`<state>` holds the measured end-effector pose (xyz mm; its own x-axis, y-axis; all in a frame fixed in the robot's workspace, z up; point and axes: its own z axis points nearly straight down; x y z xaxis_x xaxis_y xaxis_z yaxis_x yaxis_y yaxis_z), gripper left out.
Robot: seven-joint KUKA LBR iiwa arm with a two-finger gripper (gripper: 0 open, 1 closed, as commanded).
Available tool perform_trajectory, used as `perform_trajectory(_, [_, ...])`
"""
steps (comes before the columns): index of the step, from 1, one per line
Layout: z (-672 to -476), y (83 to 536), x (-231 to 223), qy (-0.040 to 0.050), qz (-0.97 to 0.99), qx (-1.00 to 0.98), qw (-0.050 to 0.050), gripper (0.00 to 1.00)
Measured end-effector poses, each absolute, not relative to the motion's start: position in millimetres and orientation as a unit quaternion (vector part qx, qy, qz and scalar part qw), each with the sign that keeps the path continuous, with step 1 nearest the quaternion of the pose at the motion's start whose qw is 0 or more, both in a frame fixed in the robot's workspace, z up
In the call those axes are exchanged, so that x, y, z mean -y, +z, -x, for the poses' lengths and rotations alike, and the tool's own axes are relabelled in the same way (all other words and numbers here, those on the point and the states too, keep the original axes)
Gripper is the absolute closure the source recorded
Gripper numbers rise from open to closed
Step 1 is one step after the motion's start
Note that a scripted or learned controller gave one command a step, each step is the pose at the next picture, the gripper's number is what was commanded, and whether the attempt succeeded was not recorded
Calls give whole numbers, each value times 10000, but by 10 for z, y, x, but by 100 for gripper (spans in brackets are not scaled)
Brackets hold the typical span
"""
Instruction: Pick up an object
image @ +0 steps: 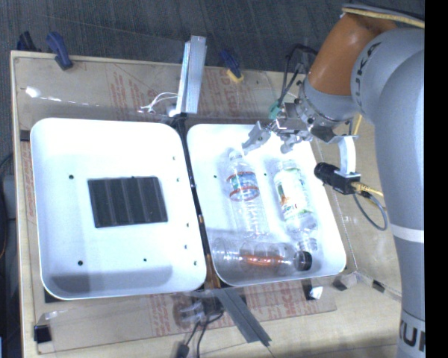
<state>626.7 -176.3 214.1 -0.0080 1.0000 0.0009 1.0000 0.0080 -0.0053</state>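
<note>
**Three bottles in the right bin, hand above its far edge**

The hand hangs over the right bin's far rim with fingers spread, gripping nothing. One clear bottle lies lengthwise, cap toward the hand, its red-and-blue label unreadable. Just beside it, a white-labelled bottle lies parallel. A third bottle lies crosswise along the near wall, dark cap pointing right. The left bin holds a dark ribbed panel.
</note>
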Motion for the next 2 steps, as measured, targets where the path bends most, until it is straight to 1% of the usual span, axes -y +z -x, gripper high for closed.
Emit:
perform_trajectory(1, [-6011,907,1712,15,7490,6626,19,0])
perform_trajectory(2, [-6017,1016,1703,17,7473,6645,22,100])
